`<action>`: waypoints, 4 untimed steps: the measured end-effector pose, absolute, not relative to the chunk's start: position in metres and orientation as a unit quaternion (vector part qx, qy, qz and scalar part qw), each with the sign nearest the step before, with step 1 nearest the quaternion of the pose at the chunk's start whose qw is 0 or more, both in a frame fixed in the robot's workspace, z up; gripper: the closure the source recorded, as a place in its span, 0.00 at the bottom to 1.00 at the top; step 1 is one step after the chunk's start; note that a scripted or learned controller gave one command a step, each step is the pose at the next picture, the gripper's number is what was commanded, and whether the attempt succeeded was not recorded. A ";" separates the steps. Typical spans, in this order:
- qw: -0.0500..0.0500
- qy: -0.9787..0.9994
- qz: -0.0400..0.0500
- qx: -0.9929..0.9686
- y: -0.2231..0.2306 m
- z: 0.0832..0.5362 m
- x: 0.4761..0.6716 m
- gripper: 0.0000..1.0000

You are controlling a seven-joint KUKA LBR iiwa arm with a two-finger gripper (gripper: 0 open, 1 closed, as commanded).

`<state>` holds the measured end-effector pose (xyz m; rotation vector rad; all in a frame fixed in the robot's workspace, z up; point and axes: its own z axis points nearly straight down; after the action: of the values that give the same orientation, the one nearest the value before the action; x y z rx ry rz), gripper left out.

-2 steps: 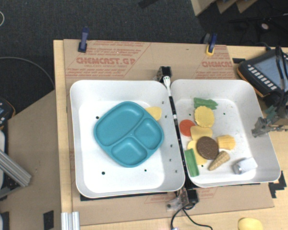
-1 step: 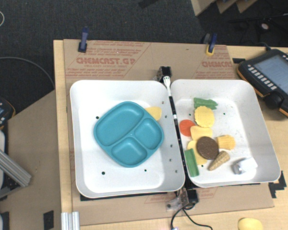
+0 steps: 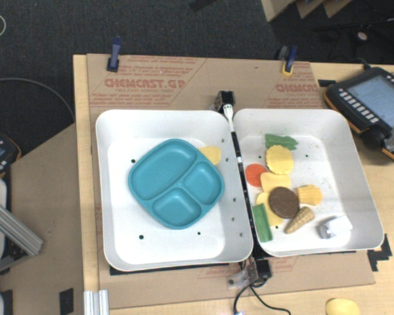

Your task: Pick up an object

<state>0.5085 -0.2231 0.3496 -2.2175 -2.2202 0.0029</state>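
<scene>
Clutter filled the right-hand shallow white bin [image 3: 358,164]: a heap of small toy foods lay packed toward its left wall. Among them I made out a green leafy piece [image 3: 280,141], a round yellow piece [image 3: 280,159], an orange-red disc [image 3: 255,174], a brown round biscuit [image 3: 284,202], a ridged yellow chunk [image 3: 309,194], a tan cone [image 3: 299,220], a green stick [image 3: 262,223] and a small grey-and-white lump [image 3: 331,227] lying a little apart near the front corner. The left-hand white bin [image 3: 106,176] held a teal divided plastic plate [image 3: 176,183], with a small yellow piece [image 3: 211,153] just beside its far rim. Both bins sat on a brown cardboard sheet [image 3: 151,77] clamped to the desk.

To my eye the pick had not yet begun; this looked like the stage of choosing a target and starting the approach. Nothing was lifted, everything rested in the bins. Whether the fingers were spread or pressed together I could not tell.

The next move, I judged, called for choosing a piece with room around it. The grey-and-white lump or the green leafy piece looked likeliest, since both stood clear of their neighbours. The biscuit, cone and ridged chunk touched one another, so a descent there risked pinching two or nudging the pile.
</scene>
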 end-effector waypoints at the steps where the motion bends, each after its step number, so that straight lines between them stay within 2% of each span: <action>1: 0.002 -0.708 0.001 -0.706 -0.223 0.282 0.560 1.00; 2: -0.009 -0.707 -0.004 -0.707 -0.225 0.422 0.544 1.00; 3: 0.003 -0.707 0.001 -0.707 -0.223 0.350 0.539 1.00; 4: 0.003 -0.706 0.001 -0.708 -0.224 0.310 0.499 1.00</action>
<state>0.4986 -0.2239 0.3103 -2.2203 -2.2149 0.0035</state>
